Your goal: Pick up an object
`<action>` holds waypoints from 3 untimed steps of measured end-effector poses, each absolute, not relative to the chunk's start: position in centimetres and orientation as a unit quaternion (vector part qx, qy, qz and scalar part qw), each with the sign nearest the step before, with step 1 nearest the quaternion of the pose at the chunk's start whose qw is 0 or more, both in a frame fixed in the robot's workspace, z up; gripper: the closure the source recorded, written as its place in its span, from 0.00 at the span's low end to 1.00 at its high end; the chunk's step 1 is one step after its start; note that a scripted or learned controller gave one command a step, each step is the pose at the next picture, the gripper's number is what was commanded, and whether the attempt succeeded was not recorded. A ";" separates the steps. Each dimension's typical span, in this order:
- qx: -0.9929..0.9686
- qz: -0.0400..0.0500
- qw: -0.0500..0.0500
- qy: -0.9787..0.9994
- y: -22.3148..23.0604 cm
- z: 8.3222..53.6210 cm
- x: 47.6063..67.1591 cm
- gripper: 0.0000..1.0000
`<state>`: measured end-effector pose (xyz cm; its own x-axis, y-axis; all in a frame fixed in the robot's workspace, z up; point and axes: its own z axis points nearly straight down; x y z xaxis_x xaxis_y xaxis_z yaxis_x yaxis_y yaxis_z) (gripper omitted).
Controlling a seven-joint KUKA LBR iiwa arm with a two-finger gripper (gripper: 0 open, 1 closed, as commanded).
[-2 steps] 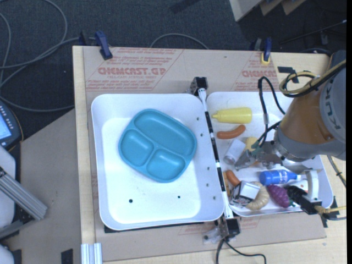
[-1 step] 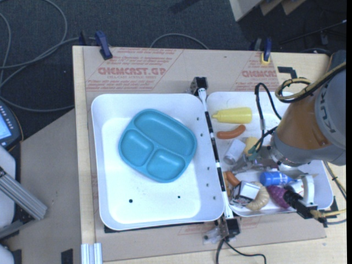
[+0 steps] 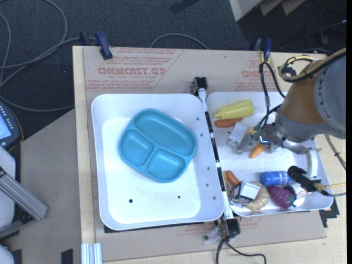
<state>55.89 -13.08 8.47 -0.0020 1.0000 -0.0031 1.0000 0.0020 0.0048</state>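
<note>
So the yellow squeeze bottle (image 3: 234, 110) lies on its side at the far end of the right bin (image 3: 242, 97), and I'll place everything off that. Tucked right under the bottle, touching it, is a reddish-orange sausage thing (image 3: 224, 123). A bit nearer the camera than the bottle and slightly right of it sits the gripper (image 3: 246, 143), low in the bin, with the grey arm (image 3: 316, 100) and its orange band coming in from the bottle's right. Honestly can't tell whether the gripper is open or closed from this angle, and I can't see anything actually held in it.

The closest candidate is a small orange piece (image 3: 257, 152), kinda carrot-like, just beside the gripper on the side away from the bottle. Whether they touch, no idea.

Well apart from the bottle, at the near end of the same bin, is a cluster: a blue can (image 3: 274, 178), a purple lump (image 3: 281, 196), a beige piece (image 3: 257, 203), a little box (image 3: 248, 191) and a second small sausage (image 3: 232, 177).

Left of the bottle, the left bin (image 3: 99, 147) holds a blue divided plate (image 3: 157, 144)
</note>
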 end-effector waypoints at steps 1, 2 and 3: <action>0.706 0.000 0.001 0.708 -12.9 9.5 55.7 1.00; 0.706 0.000 0.001 0.708 -12.9 9.4 55.7 0.00; 0.709 -0.002 -0.003 0.705 -17.1 8.4 50.3 0.00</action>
